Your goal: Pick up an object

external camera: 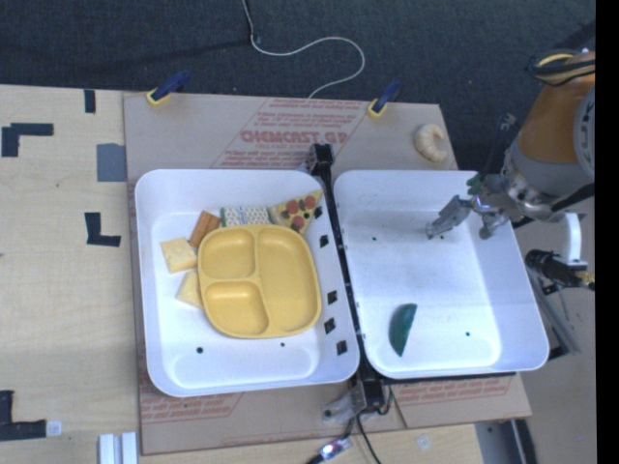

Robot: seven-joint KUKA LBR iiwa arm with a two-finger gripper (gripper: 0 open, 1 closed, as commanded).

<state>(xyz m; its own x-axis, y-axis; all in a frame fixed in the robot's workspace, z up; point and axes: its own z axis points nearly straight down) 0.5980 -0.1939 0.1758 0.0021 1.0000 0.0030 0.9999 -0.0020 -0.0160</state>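
- camera view, lower right of centre: a small dark green object (402, 328) lies flat on the floor of the right bin (503, 356), near its bottom edge. it looks smooth, tapered and leaf-like, probably soft plastic or rubber.
- left of it, the left bin (155, 356) holds a yellow divided plate (259, 280), glossy moulded plastic with three compartments and rounded corners.
- tan, cracker-like squares (179, 254) sit touching the plate's left rim; patterned pieces (295, 209) lie just past its upper edge.
- upper right: the gripper (462, 217) hangs over the right bin's upper part, fingers spread apart with nothing between them, well apart from the green object.
- judgement: no pick is done yet; approach, descent, grasp and lift all remain.
- farthest up, a pale curved lump (431, 141) rests on the cardboard (280, 133) outside the bins.
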